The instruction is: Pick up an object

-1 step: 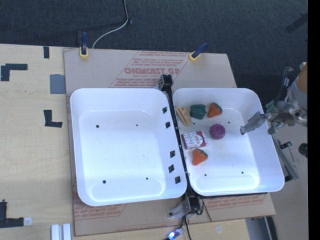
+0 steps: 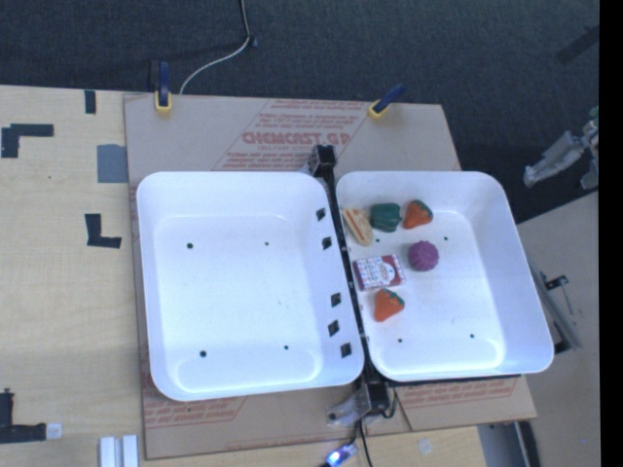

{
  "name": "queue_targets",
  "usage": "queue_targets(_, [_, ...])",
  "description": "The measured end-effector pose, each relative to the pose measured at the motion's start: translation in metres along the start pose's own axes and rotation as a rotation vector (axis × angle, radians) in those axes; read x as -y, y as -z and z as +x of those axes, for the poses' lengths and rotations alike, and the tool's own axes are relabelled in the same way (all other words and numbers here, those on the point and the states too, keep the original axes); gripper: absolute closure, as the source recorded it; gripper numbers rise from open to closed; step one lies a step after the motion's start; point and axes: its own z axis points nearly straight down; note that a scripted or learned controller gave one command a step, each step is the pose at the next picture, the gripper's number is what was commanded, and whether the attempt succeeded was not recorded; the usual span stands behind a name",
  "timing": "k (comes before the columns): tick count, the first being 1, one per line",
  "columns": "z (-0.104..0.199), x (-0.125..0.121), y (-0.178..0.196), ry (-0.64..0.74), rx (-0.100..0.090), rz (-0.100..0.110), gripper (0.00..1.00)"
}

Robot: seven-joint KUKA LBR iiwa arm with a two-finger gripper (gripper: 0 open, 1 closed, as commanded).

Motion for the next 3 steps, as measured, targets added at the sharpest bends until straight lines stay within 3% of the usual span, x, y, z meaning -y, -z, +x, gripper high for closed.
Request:
queue_targets(1, [0.016,-0.036,0.142,0.003,-0.001,-0.001,0.0])
queue_targets(2, [0.014,-0.036,0.14,-0.002,-0.005,0.02,1.0])
queue_targets(3, [0.08,0.037,0.047,0.001,-0.012,0.029,1.0])
